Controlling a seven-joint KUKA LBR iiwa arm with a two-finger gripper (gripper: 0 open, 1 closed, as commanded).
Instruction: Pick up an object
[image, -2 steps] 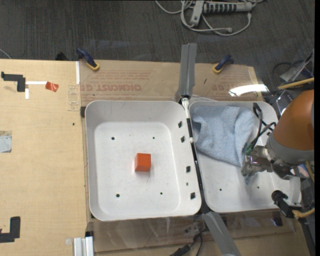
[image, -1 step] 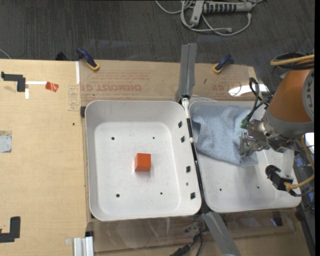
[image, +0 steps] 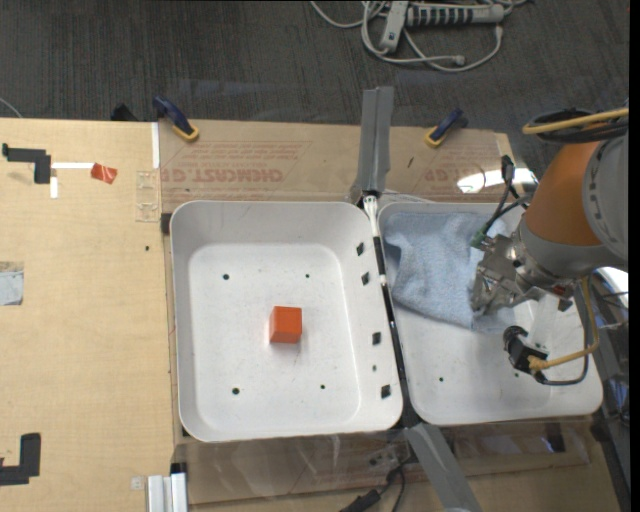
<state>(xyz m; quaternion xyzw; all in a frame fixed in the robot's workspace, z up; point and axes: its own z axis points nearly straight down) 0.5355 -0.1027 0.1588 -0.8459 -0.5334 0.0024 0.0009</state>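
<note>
Soft blue cloth looked light and floppy; pinch a fold. I couldn't tell the gripper's state.

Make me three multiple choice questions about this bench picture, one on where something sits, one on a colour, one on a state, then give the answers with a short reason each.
1. Where does the small block lie?
A. In the left bin
B. In the right bin
C. On the floor

2. What colour is that block?
A. Blue
B. Orange-red
C. Green

3. How does the cloth lie in the right bin?
A. Folded into a neat square
B. Rolled into a tube
C. Crumpled, covering the bin's upper left part

Answers:
1. A, since it rests near the middle of the left bin.
2. B, as it stands out orange-red against the white floor.
3. C, for the light blue cloth is rumpled and spreads over that corner, with the end effector at its right edge.
</note>
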